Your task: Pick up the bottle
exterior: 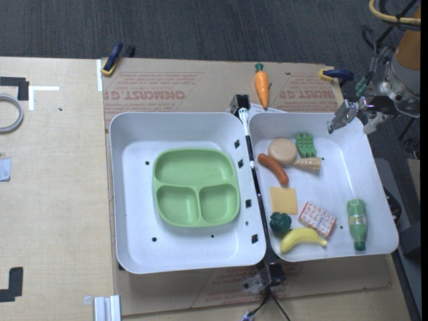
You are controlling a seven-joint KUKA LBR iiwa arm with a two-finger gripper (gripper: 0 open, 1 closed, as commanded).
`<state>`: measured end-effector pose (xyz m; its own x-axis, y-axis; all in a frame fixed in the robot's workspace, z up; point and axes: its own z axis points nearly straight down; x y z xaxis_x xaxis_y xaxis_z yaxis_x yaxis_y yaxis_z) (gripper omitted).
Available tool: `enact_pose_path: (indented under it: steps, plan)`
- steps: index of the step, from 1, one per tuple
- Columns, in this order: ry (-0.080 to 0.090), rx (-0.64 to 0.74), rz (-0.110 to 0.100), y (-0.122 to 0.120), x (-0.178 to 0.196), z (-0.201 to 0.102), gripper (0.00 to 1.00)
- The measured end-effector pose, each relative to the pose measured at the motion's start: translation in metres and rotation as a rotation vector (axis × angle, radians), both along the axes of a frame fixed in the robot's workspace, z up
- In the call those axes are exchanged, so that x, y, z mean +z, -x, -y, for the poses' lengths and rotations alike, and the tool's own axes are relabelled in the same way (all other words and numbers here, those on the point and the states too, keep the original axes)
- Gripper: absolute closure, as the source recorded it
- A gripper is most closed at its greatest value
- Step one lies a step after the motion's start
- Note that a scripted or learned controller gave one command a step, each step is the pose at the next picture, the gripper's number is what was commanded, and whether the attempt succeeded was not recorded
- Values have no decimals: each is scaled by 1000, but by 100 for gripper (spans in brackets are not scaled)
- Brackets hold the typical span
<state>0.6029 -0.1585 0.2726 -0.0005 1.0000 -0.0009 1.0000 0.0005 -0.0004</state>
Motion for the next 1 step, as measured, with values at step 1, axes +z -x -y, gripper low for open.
enact_pose_path:
  steps: [1]
  plan:
    - [1, 2, 1, 0, 10, 0, 100]
